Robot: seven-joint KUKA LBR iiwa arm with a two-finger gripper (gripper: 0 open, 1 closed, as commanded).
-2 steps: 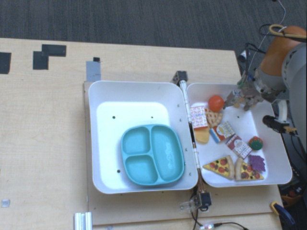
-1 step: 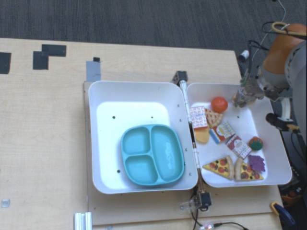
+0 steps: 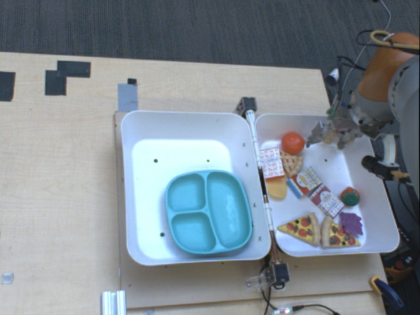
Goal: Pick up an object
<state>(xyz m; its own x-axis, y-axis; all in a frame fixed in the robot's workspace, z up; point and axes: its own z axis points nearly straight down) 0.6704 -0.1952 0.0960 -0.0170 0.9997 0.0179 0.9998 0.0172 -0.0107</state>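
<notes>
So my gripper is parked over the back right corner of the right bin, up near the far rim. It's a blurry little knot of metal from this angle, and I honestly can't tell whether it's spread or pinched together. Nothing visible sitting in it either, so I'm not claiming I've got anything.

Closest thing to me is the red tomato, just beside the gripper, off toward the divider between the two bins. It's round, so no long axis to line up with, which is nice. If I'm picking a target, that's the one I'd go for: short sideways hop toward the left bin and then down.

Right under the tomato there's a waffle-looking piece and a printed card, touching or nearly so, which could get in the way if I come in sloppy.

Further out toward the near edge: a yellow cheese wedge, a couple of small packets, a green and red ball, something purple, and pizza slices lying long-ways along the front wall.

The left bin just has the blue divided plate, well apart from me.
</notes>
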